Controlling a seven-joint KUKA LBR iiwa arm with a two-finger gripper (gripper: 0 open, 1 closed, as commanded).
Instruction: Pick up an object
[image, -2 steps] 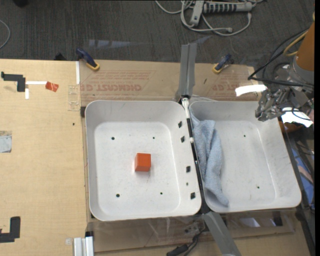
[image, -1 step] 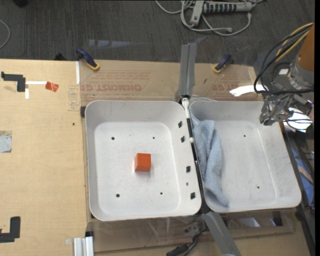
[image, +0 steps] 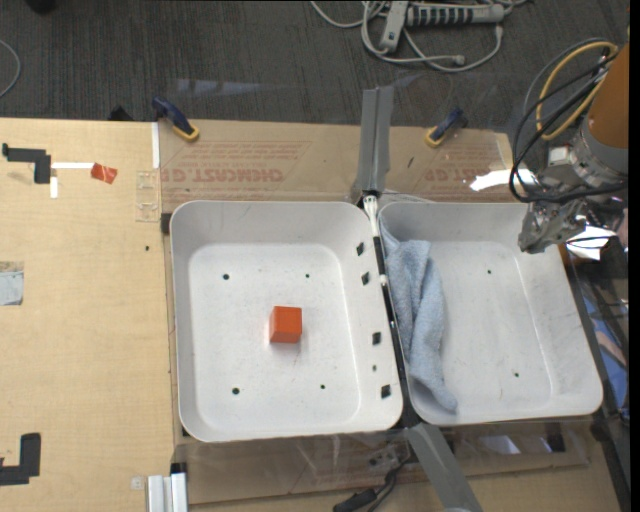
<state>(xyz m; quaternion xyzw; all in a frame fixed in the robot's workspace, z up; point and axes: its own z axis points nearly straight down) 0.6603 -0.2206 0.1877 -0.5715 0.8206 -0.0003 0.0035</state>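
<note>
An orange-red block (image: 286, 325) rests near the middle of the left bin (image: 200, 300). A light blue-grey cloth (image: 420, 315) lies crumpled along the left wall of the right bin (image: 560, 330). My gripper (image: 545, 232) hangs over the far right corner of the right bin, well away from both the cloth and the block. Nothing is seen between its fingers.
A metal divider (image: 375, 150) runs between the bins toward the back. Two blue-and-yellow clamps (image: 175, 117) hold the cardboard backing. Yellow and black cables (image: 560, 90) loop by the arm at the right. A wooden board (image: 80, 300) lies left of the bins.
</note>
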